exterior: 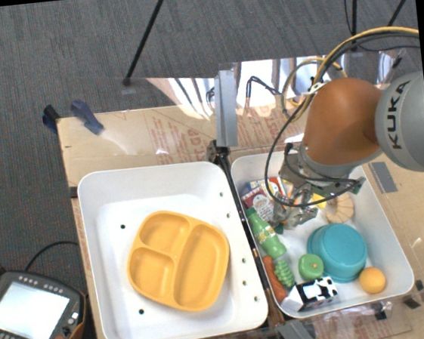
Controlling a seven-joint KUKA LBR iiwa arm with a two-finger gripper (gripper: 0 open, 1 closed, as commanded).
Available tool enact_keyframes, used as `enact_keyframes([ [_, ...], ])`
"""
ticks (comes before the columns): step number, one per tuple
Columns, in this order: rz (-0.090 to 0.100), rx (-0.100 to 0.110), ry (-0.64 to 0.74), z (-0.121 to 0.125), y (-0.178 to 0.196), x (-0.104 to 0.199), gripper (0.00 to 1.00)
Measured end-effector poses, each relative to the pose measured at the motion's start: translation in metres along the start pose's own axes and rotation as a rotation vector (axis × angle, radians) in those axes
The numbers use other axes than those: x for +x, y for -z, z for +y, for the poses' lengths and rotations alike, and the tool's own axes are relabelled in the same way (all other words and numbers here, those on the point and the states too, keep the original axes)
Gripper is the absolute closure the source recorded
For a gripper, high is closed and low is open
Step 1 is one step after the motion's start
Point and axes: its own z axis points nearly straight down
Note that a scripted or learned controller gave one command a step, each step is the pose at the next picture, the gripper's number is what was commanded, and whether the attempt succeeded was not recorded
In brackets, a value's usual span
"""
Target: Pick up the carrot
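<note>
The carrot (pixel 272 279) is a thin orange piece lying along the left wall of the right bin (pixel 398 250), near its front. A green knobbly toy vegetable (pixel 271 246) lies partly over it, hiding its upper end. My gripper (pixel 294 210) hangs over the middle of the right bin, below the orange wrist band (pixel 341 121). It is behind and to the right of the carrot, close to the green vegetable's upper end. I see nothing held in it.
The right bin also holds a teal bowl (pixel 337 251), a green round piece (pixel 311 266), an orange ball (pixel 372 280), a black-and-white cow toy (pixel 317 291), a tan disc (pixel 340 209) and a printed packet (pixel 257 195). A yellow divided plate (pixel 179 260) lies in the left bin (pixel 96 216).
</note>
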Motion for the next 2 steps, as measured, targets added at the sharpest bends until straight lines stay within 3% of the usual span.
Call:
enact_keyframes([
  [1,0.0,-0.005,0.076,-0.0305,0.0812,0.0744,1.0],
  [2,0.001,-0.013,0.079,-0.0278,0.0772,0.073,0.0],
])
